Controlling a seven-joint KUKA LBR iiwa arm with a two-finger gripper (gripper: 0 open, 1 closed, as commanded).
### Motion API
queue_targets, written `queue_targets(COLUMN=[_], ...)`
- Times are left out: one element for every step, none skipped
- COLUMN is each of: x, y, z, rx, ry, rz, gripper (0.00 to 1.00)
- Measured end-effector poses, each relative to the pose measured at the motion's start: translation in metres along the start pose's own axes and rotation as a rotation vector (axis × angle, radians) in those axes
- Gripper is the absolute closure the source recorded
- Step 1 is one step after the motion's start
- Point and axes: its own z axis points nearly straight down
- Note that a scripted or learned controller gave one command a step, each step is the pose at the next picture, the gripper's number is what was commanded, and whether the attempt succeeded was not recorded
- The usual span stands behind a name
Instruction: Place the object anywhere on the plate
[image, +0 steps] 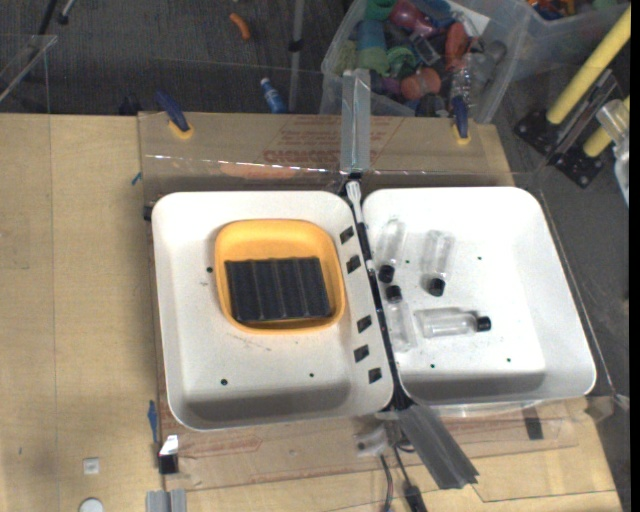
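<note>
Camera view: clear plastic black-capped vials (447, 322) lie off the orange square plate (275, 233). None is placed yet, and I cannot tell the jaws' state.

The divider (366, 300) between the two bins serves as the landmark. The left bin (190, 380) lies to its left; the right bin (520, 370) lies to its right. The plate (278, 240) sits in the left bin, just left of the divider, and a ridged block (277, 289) lies on the plate. Four vials lie in the right bin: one vial (388, 243) just right of the divider toward the far end, a second vial (434, 262) further right, a third vial (397, 315) close beside the divider, and a fourth vial (452, 323) lying on its side to the right of the third.
</note>
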Motion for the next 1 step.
queue_targets(x=[-0.0087], y=[-0.0028], z=[0.0004], rx=[-0.002], ry=[-0.001], rz=[-0.258], gripper=[1.00])
